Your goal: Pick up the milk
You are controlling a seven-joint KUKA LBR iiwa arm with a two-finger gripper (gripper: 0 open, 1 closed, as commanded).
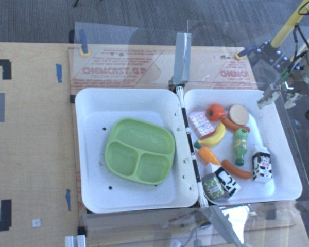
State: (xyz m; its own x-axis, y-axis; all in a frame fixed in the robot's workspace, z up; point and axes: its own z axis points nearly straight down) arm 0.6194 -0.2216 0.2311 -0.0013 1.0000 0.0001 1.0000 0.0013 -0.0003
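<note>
A small white milk carton (262,166) with black cow patches stands upright near the right wall of the right bin (291,181). A second cow-patterned carton (227,181) lies tilted at that bin's front left, against a green-labelled can (212,187). My gripper (268,96) hovers over the far right corner of the right bin, well behind the upright carton and apart from every object. It is small and cluttered with cables in this view.
The right bin also holds a tomato (215,112), a round bun (239,115), a pink packet (200,122), a banana (214,135), a carrot (206,153), a green bottle (240,145) and a sausage (237,170). A green divided plate (139,151) lies in the left bin (92,107).
</note>
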